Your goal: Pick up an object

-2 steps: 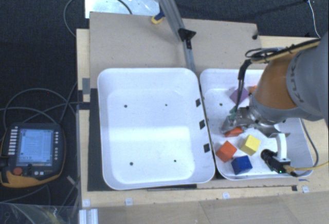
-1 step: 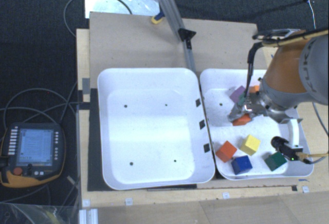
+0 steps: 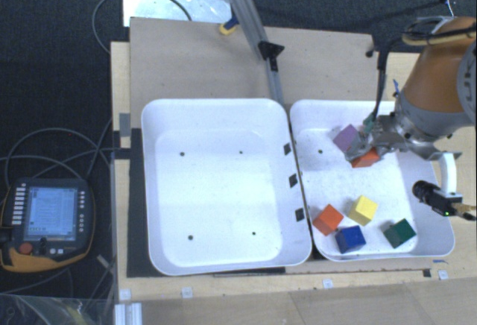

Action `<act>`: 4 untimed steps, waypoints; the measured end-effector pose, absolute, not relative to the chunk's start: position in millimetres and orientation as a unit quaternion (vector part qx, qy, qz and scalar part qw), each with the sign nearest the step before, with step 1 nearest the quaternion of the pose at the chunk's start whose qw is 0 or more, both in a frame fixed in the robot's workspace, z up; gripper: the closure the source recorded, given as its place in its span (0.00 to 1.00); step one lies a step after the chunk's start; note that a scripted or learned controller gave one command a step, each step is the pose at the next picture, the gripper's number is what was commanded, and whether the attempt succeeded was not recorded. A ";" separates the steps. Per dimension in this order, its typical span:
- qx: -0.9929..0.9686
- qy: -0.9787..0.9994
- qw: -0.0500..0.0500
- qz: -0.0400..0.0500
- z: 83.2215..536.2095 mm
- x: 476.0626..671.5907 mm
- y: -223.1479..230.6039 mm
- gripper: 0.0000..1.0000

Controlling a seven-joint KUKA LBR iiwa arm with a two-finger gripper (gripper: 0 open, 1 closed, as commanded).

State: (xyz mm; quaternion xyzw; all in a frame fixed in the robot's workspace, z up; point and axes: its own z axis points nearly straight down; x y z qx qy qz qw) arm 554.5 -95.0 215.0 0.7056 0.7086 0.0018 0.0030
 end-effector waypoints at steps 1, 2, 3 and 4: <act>0.705 0.709 0.003 0.002 265.7 547.2 -91.3 1.00; 0.704 0.711 0.001 0.001 249.6 576.2 -42.4 1.00; 0.703 0.711 0.000 0.001 235.8 605.8 6.5 1.00; 0.703 0.711 0.001 0.002 245.2 629.7 53.9 1.00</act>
